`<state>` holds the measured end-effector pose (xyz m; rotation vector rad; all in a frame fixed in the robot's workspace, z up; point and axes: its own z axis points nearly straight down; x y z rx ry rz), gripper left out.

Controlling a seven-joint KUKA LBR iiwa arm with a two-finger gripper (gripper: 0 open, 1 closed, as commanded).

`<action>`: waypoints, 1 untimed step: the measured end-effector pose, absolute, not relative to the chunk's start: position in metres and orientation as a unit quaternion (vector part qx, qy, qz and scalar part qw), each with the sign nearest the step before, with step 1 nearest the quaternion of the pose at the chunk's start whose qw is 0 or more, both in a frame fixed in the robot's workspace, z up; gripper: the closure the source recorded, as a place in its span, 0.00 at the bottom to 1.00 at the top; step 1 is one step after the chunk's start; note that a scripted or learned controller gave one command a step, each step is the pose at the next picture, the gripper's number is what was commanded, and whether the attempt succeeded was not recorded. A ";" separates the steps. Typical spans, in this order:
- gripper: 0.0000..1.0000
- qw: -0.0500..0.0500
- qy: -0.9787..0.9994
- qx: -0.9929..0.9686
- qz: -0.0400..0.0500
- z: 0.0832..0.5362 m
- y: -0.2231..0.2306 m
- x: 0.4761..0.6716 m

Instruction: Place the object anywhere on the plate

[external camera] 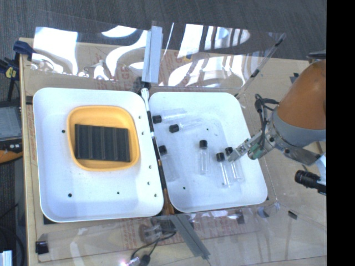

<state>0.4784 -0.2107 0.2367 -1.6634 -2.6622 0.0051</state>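
I cannot tell my pincer's state. Clear vials with black caps lie just beside and below it; light, smooth, likely to roll. I'd grip mid-body, then cross to the yellow plate, well apart.

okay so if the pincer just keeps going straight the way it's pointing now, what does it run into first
Probably the black-capped vials just ahead of the pincer in the right bin. It points left toward them, though its height above them is unclear.
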 end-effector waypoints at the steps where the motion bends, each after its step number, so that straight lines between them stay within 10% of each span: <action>1: 1.00 0.002 -0.902 -0.432 0.000 0.179 -0.174 0.477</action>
